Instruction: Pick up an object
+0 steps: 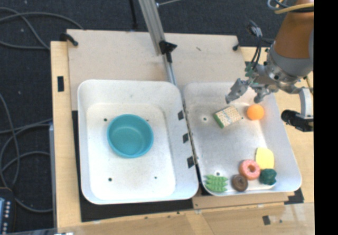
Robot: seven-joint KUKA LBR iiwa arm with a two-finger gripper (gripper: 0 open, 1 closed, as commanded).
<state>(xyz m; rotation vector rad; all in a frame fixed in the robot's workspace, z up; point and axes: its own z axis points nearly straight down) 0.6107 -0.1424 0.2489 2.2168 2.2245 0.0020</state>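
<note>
Fingers: your gripper [247,90] has its two fingers [236,91] spread apart with nothing between them; you see them angled down over the back of the right bin.
Gripper position: it hangs above the gap between the block and the ball, near both, touching neither as far as you can tell.
Arm [293,28]: grey with an orange band, it enters from your right, above the right bin's far corner.
Right bin [211,96]: white, shallow, and holds every small item listed below.
Block [227,116]: pale, speckled, with a green end; it lies tilted in the bin's upper middle, just below the left finger.
Ball [255,112]: orange, just right of the block, below the right finger.
Yellow piece [264,157]: near the bin's right wall, toward the front.
Donut [249,169]: pink, ring-shaped, touching the yellow piece's lower left.
Teal piece [268,177]: dark, just right of the donut.
Brown ring [240,182]: just below the donut, at the front wall.
Green piece [215,182]: ridged, at the front-left corner.
Left bin [95,96]: white, beside the right bin.
Bowl [130,135]: teal, upright, in the left bin's middle.
</note>
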